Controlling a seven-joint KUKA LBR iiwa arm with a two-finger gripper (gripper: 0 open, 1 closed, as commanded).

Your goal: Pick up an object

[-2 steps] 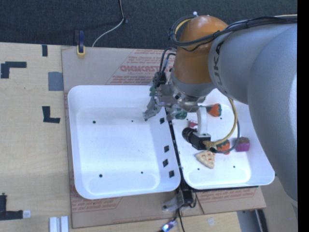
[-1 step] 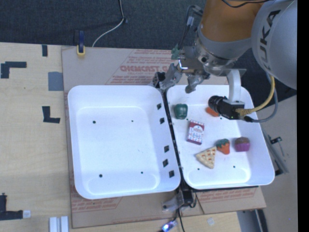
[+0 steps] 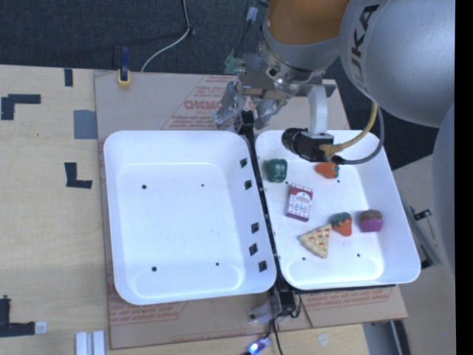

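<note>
Pincer (image 3: 244, 117), raised at the bins' far edge, grip state indiscernible; the green object (image 3: 276, 170) below-right of it and its neighbours remain unpicked.

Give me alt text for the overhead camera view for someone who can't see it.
A grey robot arm reaches in from the right, its tool poised over the far end of the seam between two white bins. The right bin holds a green object, small red-and-white carton, pizza slice, strawberry, purple piece and orange piece.
</note>
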